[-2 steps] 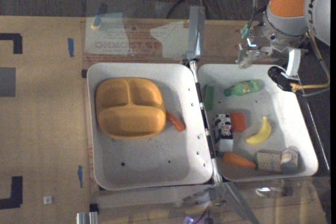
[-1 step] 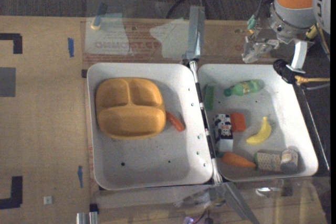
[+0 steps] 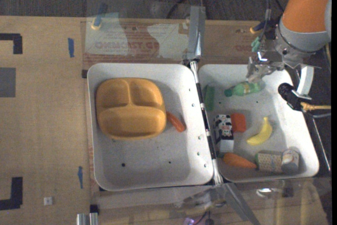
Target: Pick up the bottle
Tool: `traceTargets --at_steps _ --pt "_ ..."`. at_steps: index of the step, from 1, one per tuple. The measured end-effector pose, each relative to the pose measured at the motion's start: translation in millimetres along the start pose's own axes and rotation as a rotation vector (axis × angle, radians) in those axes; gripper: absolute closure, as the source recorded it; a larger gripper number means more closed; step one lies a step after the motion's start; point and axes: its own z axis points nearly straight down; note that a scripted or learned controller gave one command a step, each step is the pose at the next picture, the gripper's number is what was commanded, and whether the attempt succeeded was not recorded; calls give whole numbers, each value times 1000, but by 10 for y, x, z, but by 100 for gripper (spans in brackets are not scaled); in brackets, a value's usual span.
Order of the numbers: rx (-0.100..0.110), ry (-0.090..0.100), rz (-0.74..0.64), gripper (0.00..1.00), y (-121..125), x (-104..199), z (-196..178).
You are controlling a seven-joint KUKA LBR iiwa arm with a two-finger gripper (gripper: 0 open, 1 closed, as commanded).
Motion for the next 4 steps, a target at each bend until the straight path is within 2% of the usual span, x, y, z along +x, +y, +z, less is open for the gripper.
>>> traceTargets --at_steps 1,2,3,4 --pt "-3 -1 92 100 -67 496 -264" --pt "2 0 181 100 -929 299 -235" --pt "0 -1 472 100 -963 524 -240" --pt "4 -4 471 100 -944 521 -309"
